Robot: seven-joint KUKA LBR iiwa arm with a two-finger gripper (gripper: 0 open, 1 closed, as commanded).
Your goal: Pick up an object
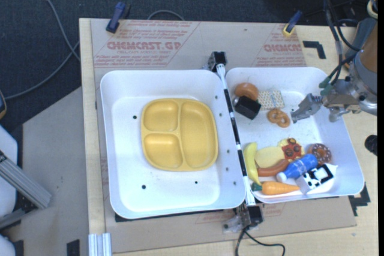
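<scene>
Camera view: gripper [302, 111] hovers near right bin's [348, 156] far edge, jaws parted, empty, beside pretzel [279, 117]: light, stiff, brittle; pinch across its loops.

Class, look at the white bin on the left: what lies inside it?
Inside the left bin lies one yellow divided plate with three bare compartments. The bin floor beneath the plate is covered, so anything under it cannot be seen.

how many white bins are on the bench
2. The left bin holds a yellow divided plate. The right bin holds a pile of toy food, and the gripper hangs over it.
</scene>
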